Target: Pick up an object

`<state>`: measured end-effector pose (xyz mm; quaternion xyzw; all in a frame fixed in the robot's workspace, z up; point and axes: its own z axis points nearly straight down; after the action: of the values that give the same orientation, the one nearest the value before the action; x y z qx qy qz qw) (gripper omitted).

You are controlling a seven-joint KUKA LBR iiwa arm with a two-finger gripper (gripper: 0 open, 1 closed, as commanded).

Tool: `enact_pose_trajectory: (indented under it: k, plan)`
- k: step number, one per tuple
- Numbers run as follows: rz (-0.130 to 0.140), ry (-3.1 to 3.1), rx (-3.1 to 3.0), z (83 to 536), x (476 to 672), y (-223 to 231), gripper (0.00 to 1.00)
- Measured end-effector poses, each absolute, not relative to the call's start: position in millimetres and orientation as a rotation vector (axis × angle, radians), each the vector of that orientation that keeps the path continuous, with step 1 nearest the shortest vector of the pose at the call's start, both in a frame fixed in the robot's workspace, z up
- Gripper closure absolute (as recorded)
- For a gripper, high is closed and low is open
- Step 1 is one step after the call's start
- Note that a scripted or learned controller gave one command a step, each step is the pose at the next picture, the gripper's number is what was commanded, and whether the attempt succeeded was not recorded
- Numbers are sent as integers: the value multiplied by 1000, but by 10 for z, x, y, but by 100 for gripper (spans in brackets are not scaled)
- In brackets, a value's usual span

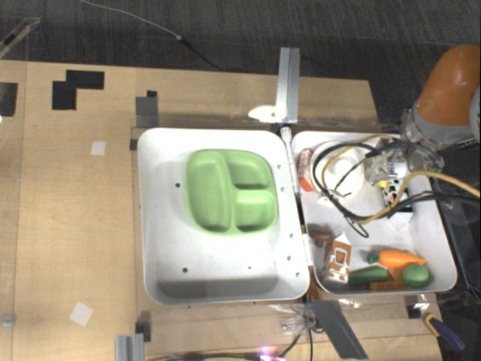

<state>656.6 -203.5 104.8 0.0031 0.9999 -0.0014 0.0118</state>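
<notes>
A pale wooden worktop point(68, 224) is carrying two shallow white plastic bins side by side. The left bin point(161, 269) is holding a light green moulded plastic tray with three compartments point(229, 191), lying flat near the bin's middle. The right bin point(440, 235) is taking the grey arm with its orange band point(449, 89), which is reaching in from three o'clock and hanging over the bin's twelve o'clock part. The claw point(391, 177) is sitting among looping black and yellow cables point(353, 190), and whether it is wide or narrow I cannot tell, since the wrist and cables are covering it. Toward six o'clock in the right bin, an orange carrot-shaped toy point(400, 259) is lying just beside a dark green vegetable-shaped toy point(368, 274) and a round green toy point(416, 276). At seven o'clock of that bin, a small orange and white patterned card point(338, 262) is resting near a small brown piece point(320, 238).
</notes>
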Motion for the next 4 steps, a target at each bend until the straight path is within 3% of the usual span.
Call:
enact_pose_trajectory:
  k: [1,2,3,4]
  plan:
    - [-10,3062,-626,1669,6574,-2056,100]
    - [-6,3065,-627,1647,6566,-2050,0]
    - [-11,2983,-947,955,5725,-2042,0]
    - [-15,2996,-885,919,5108,-2059,0]
